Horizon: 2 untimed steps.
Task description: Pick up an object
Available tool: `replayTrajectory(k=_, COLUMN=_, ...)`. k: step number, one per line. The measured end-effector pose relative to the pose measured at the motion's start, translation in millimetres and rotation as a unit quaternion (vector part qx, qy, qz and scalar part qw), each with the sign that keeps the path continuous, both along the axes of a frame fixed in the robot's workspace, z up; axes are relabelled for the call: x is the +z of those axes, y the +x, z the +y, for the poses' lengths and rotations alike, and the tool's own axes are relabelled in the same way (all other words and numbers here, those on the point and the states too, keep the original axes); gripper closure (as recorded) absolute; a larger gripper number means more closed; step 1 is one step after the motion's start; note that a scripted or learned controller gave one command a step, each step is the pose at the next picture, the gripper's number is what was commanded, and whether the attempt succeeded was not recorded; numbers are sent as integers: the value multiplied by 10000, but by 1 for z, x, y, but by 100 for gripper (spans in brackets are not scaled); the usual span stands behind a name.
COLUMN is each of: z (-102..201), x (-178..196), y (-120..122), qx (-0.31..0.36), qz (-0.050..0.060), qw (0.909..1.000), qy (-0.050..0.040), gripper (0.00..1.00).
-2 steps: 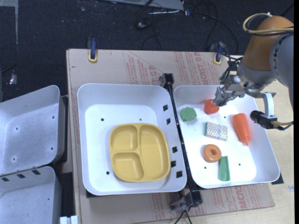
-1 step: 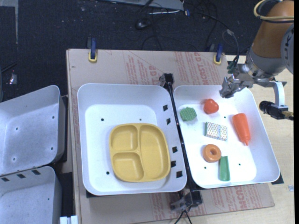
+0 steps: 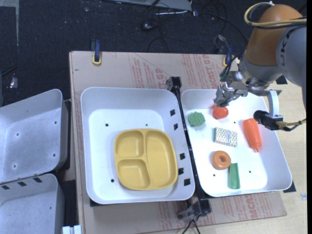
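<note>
The right bin [image 3: 273, 172] holds several small things. At its far side lies a red round piece [image 3: 220, 112], and my gripper [image 3: 224, 100] hangs right over its far edge, close to or touching it. Left of the red piece is a green knobbly ball [image 3: 196, 119]. A patterned pale block [image 3: 225, 136] lies at mid bin, with an orange carrot shape [image 3: 252, 133] to its right. Nearer the front are an orange ring [image 3: 221, 160] and a green bar [image 3: 234, 175].
The left bin [image 3: 97, 130] holds a yellow divided plate [image 3: 145, 158]. A black-clipped wall [image 3: 183, 130] separates the two bins. The grey arm with its orange band [image 3: 270, 38] comes in over the right bin's far right corner.
</note>
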<state>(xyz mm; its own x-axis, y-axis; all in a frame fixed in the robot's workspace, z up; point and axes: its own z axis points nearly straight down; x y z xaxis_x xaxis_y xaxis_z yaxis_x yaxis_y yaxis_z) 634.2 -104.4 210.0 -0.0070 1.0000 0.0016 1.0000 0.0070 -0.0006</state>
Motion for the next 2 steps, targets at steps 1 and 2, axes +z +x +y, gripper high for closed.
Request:
replayTrajectory(k=1, z=49, x=-4, y=-21, qx=-2, qz=6, qw=10000, qy=1, gripper=100)
replayTrajectory(k=2, z=99, x=11, y=-39, qx=3, qz=1, qw=10000, qy=2, gripper=100)
